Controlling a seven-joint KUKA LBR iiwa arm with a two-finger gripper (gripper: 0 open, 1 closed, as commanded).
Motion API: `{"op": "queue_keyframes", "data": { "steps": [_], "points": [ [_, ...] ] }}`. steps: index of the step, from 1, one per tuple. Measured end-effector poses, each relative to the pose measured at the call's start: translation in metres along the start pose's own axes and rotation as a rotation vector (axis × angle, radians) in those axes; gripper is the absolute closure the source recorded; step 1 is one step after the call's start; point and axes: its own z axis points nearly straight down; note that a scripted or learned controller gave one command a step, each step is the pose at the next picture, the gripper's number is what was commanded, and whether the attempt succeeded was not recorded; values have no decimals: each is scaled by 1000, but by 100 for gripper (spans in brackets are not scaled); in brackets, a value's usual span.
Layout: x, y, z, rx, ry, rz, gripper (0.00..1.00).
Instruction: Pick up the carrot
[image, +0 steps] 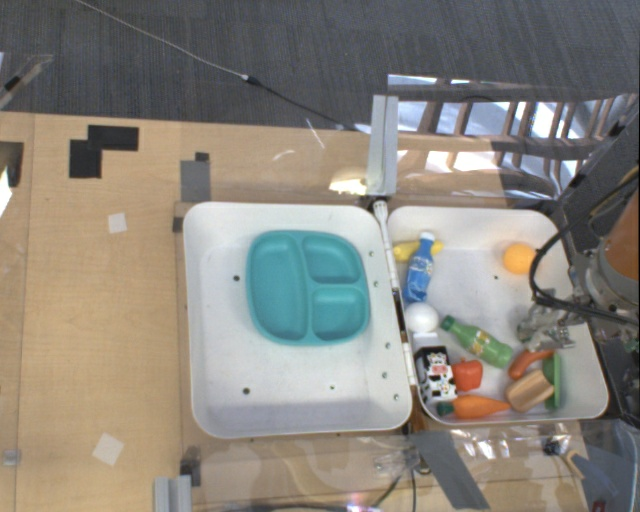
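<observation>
- Carrot (481, 406) is lying on its side in the right bin (470, 225), right down along the bin's near edge, pointing roughly left-right with the fat end toward the left.
- The gripper (545, 328) sits above the right-hand part of that same bin, closer to its right wall. So the carrot is off to the gripper's left and nearer the front edge, clearly apart from it, not touching.
- Honestly can't tell if the gripper is open or closed from this angle, it's just a tangle of metal and cables there. Nothing carrot-like is visibly between its tips.
- Between them there's clutter: a red-orange piece (529, 362) just under the gripper, a tan wooden-looking block (529, 391) and a dark green thing (551, 379) beside it, both just to the right of the carrot's thin end.
- Just left of the carrot is a small black and white carton (435, 372) by the bin's left wall, with a red item (468, 375) right next to it.
- Green bottle (478, 341) is lying tilted across the middle of the bin, a white ball (421, 319) to its left, and a blue and yellow bottle (419, 266) up toward the far-left corner.
- An orange ball (519, 259) is near the far-right corner of the bin.
- Left bin (220, 300) has a teal divided plate (308, 286) sitting about in its middle.
- Both bins sit side by side on the wooden counter (90, 330).
</observation>
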Motion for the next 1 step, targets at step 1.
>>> {"op": "queue_keyframes", "data": {
  "steps": [1],
  "points": [
    [-2,-1,-15,0,0,-249,100]
  ]
}}
